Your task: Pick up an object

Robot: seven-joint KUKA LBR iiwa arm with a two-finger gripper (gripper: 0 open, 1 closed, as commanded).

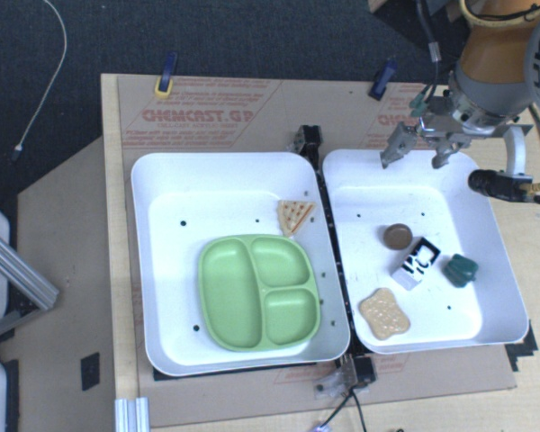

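Open gripper (418, 156) above right bin (495, 241) rim

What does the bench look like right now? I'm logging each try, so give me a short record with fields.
left bin: green divided plate; waffle-patterned toy wedge beside the plate's far corner
right bin: brown disc, black-and-white block, dark green piece, tan toy toast
gripper: open, over the right bin's far rim, holding nothing
task state: nothing picked up yet
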